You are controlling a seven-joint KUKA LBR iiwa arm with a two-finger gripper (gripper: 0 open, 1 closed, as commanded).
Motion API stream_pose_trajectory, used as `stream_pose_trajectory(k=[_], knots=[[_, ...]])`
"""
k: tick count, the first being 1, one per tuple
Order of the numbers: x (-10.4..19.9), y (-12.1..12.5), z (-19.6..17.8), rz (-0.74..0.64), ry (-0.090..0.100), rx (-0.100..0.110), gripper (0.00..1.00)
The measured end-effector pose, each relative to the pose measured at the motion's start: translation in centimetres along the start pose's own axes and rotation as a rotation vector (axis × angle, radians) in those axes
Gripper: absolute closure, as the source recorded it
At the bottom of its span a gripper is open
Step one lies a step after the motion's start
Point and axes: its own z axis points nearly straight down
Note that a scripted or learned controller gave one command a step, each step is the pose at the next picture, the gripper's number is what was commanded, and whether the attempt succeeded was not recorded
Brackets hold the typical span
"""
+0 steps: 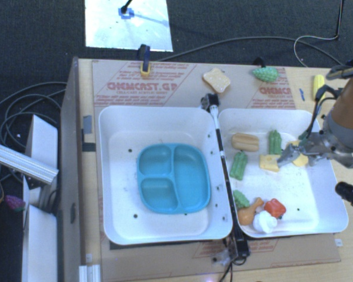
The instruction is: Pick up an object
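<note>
The right bin (323, 190) holds several toy foods. Among them are a tan bread roll (245, 141), a green pickle (239, 165), a green stalk (275, 140) and a yellow cheese wedge (269, 163). A second yellow piece (300, 160) lies just right of the wedge. At the bin's front lie a green leafy piece (240, 199), an orange carrot (249, 212), a red pepper (275, 207) and a white piece (264, 222). My gripper (289, 154) hangs low over the right bin, just right of the cheese wedge and partly over the second yellow piece.
The left bin (117, 157) holds a blue divided plate (173, 178). On the cardboard behind the bins lie a toast slice (216, 80), a green bumpy toy (265, 73) and a yellow toy (318, 87). The arm's grey body (347, 128) overhangs the right bin's right edge.
</note>
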Motion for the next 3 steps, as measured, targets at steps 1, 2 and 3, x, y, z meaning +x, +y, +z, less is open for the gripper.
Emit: stream_pose_trajectory(k=[1, 2, 3], knots=[[-1.2, 7.3, 9.3, -0.001, 0.0, 0.002, 0.0], [2.4, 3.8, 10.0, -0.001, 0.0, 0.001, 0.0], [2.3, 3.9, 9.0, -0.002, -0.001, -0.002, 1.0]])
